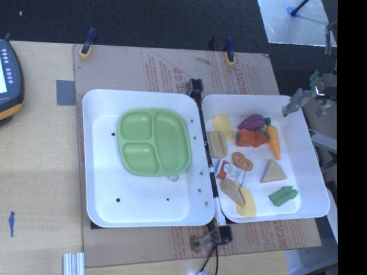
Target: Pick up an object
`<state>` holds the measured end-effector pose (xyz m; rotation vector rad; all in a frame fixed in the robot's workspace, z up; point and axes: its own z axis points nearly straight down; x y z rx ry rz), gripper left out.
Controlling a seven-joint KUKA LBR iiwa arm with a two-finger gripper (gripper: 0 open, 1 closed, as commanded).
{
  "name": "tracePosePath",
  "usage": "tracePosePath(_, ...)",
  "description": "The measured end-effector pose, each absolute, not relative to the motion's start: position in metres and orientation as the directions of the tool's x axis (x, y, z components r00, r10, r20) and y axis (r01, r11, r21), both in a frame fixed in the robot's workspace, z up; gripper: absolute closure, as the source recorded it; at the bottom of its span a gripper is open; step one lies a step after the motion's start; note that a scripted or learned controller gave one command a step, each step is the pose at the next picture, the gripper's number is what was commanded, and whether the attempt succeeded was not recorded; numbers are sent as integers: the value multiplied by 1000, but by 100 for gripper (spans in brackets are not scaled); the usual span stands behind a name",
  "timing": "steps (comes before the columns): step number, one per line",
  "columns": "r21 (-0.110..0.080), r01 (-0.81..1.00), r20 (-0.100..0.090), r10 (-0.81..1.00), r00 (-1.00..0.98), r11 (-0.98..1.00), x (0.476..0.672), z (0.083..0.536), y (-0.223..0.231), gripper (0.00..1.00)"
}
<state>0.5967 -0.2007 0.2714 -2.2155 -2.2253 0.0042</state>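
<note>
Gripper (295, 103) sits at the right bin's (312, 171) top-right corner, can't tell its state tbh. Toys are all in that bin. I'd go for the carrot (273, 142) imo: nearest, and come straight down across its narrow width, w/o bumping the tomato (249, 137).

Two bins sit side by side on my bench (40, 171). The left bin (100, 205) holds a divided plate (155, 142) toward its far side. The right bin (307, 176) holds the small items: a carrot (273, 142) at far right, a wedge (273, 171) nearer than it, a pretzel (242, 161) at centre, and a bean pod (283, 195) at near right.
</note>
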Motion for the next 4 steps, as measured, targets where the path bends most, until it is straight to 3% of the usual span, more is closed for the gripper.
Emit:
tracePosePath(1,-5,1000,-2,1000,-9,9,658,183,-211,0)
tracePosePath(2,10,1000,-2,1000,-5,5,660,112,-197,0)
tracePosePath(3,-13,1000,3,1000,-3,3,569,90,-161,0)
tracePosePath(4,-6,1000,-1,1000,-5,5,573,102,-164,100)
